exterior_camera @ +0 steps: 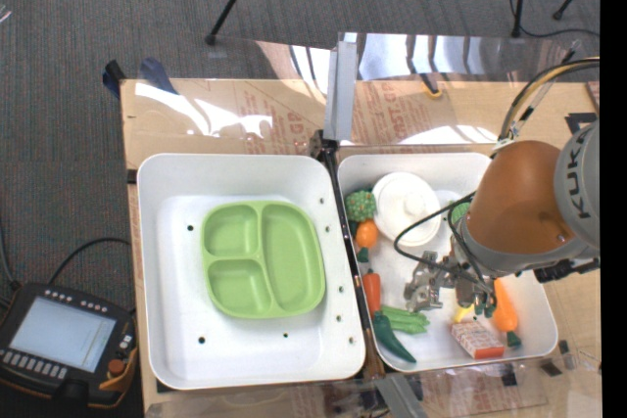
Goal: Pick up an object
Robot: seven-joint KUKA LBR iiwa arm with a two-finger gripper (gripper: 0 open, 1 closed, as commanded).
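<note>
Green toy pea pods (404, 320) are lying nearest, just below the gripper (428, 285), whose spread cannot be told. Beyond, a carrot (371, 290), an orange (366, 234) and broccoli (360, 204) are crowding the right bin (545, 318); a neighbour is likely being nudged and the grasp missed.

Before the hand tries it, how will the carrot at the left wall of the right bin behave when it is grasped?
The carrot looks like a smooth, glossy plastic toy, so it is probably stiff and light. Its tapered, rounded body may slip between fingers or roll. It lies close to the bin wall and the green pea pod, so it could slide against them when pushed.
</note>
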